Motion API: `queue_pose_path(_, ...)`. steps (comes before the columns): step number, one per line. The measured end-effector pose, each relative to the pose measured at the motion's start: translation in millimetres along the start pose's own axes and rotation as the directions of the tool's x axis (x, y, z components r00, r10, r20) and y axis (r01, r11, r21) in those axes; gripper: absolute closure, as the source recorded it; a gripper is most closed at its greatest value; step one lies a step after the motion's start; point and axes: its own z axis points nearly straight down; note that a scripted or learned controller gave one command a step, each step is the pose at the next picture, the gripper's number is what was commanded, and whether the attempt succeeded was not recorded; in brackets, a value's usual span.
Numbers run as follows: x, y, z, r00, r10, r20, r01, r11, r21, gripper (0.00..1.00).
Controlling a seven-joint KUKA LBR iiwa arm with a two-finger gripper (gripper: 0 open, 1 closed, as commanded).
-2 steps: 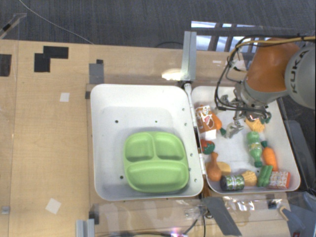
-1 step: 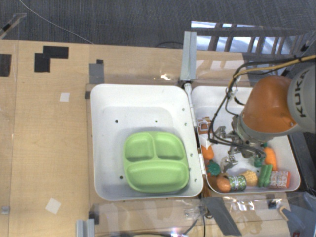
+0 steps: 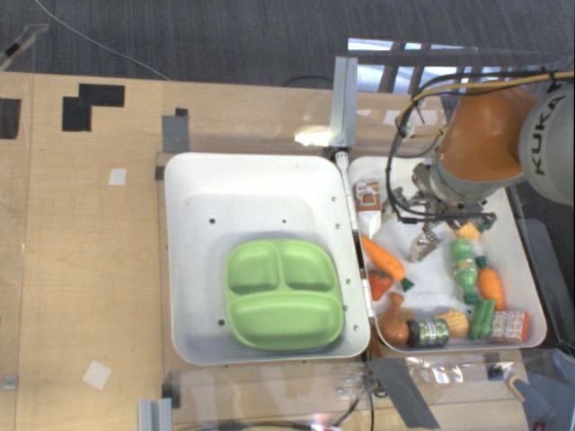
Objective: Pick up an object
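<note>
My gripper (image 3: 428, 241) hangs low over the middle of the right bin (image 3: 532, 268), beneath the arm's orange band (image 3: 481, 137). It is above bare white floor, with nothing visibly held. An orange carrot (image 3: 384, 257) lies just to its left. A green vegetable (image 3: 464, 268) and a small yellow piece (image 3: 467, 232) lie just to its right. Along the bin's near side sit a brown drumstick (image 3: 393, 312), a dark can (image 3: 430, 331), a corn cob (image 3: 456, 321), a green cucumber (image 3: 482, 317) and a red-and-white box (image 3: 509, 325).
The left bin (image 3: 193, 196) holds a green divided plate (image 3: 284, 293). A small brown packet (image 3: 367, 196) lies at the right bin's far left corner. A red piece (image 3: 378, 285) sits under the carrot, and an orange piece (image 3: 490, 285) is near the right wall.
</note>
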Motion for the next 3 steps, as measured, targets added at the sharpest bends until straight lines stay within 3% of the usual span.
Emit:
queue_pose_path(1,80.8,27.3,-3.0,0.988,-0.152,0.001,0.152,0.988,0.001,0.0)
queue_pose_path(2,91.3,67.1,-5.1,0.999,-0.049,0.011,0.048,0.999,0.014,0.0)
queue_pose_path(3,100.1,31.9,-44.9,0.987,-0.161,-0.003,0.161,0.987,-0.003,0.0)
